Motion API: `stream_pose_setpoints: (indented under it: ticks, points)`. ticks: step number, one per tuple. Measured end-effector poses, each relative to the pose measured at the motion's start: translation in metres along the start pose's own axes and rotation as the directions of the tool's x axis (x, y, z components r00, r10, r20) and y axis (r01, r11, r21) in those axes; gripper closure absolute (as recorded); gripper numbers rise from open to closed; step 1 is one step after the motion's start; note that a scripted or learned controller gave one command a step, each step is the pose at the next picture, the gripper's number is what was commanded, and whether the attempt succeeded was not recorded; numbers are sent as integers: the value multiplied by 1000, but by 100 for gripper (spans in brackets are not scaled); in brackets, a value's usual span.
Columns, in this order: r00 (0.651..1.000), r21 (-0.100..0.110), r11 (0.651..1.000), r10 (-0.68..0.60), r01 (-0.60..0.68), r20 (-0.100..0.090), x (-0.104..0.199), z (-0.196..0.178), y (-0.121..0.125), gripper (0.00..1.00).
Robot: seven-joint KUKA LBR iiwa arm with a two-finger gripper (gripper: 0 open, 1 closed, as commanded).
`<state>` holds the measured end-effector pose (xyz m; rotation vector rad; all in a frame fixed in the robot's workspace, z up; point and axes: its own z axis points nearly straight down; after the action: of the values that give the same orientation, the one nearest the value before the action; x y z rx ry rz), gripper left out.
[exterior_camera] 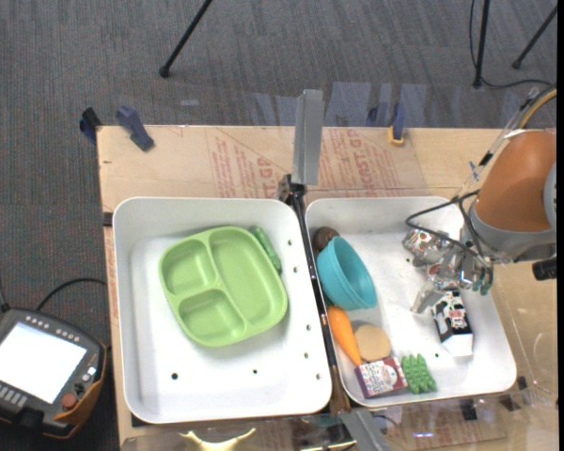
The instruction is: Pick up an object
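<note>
Camera view: the pincer [435, 289] hovers spread above the small black-and-white milk carton [452, 322]. Likely light and stiff; grip its flat sides.

White bins [132, 252], lime green divided plate [224, 285], teal bowl [348, 272], orange carrot [344, 334], tan round biscuit [372, 342], green spiky toy [416, 372], black-and-white cow-patterned carton [452, 319] below gripper [444, 272], orange wrist band [517, 194].

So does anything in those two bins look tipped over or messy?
Somewhat. The blue bowl in the right bin is tipped up on its side against the dividing wall, not sitting flat. The small carton lies on its side near the hand. The green tray sits askew in the left bin.
</note>
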<state>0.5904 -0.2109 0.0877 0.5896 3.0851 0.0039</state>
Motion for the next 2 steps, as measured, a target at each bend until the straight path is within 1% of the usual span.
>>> stream_pose_setpoints:
  ticks: [1,2]
  points:
    - [990,1,990,141,-141,-1,47,0,-16,0]
    - [991,0,991,134,-134,0,46,-9,-13,100]
